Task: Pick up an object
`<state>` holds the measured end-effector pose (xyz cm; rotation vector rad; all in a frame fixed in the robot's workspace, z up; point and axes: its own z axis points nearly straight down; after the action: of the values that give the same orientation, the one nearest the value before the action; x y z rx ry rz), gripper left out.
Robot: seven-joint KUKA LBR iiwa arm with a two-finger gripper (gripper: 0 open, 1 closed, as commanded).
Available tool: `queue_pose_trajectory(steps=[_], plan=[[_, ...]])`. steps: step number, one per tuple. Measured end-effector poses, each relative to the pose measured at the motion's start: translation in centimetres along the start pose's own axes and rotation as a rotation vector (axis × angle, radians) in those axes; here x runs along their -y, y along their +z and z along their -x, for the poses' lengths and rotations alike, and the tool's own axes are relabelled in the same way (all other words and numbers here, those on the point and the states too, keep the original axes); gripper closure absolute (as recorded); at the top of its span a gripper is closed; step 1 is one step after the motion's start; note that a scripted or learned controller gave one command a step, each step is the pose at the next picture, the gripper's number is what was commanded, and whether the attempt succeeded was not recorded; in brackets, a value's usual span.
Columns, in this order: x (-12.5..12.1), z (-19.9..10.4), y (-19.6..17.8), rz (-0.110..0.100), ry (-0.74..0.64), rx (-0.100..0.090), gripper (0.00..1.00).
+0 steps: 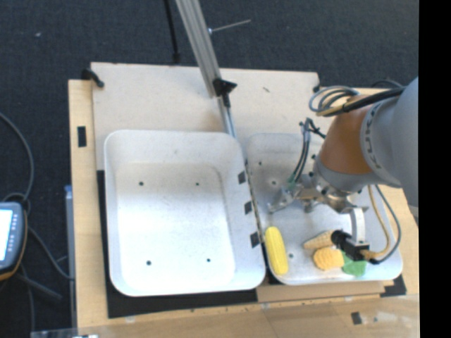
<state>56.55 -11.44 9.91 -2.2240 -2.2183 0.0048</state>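
In the right bin (276,153), a yellow corn cob (275,251) lies against the left wall near the front. A second, stubbier yellow cob (328,260) rests at the front right, with a tan piece (317,242) just behind it and a green piece (356,267) to its right. My gripper (307,197) hangs below the orange-banded wrist (345,146) over the middle of this bin, behind and above these objects. Nothing shows in its grasp.
The left bin (176,210) sits beside the right one, sharing a dividing rim. A slanted aluminium post (204,48) rises behind the bins. Cables (331,98) loop off the wrist, and a black and white fitting (352,234) hangs near the front-right objects.
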Motion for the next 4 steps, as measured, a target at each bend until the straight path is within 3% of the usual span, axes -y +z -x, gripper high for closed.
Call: queue_pose_trajectory(steps=[1,3,4], plan=[[-0.2,0.0,-1.3,0.007,0.007,-0.001,1.00],[-1.6,0.4,-13.0,0.010,-0.005,0.000,1.00],[-1.7,0.6,-14.9,0.006,-0.007,-0.001,1.00]])
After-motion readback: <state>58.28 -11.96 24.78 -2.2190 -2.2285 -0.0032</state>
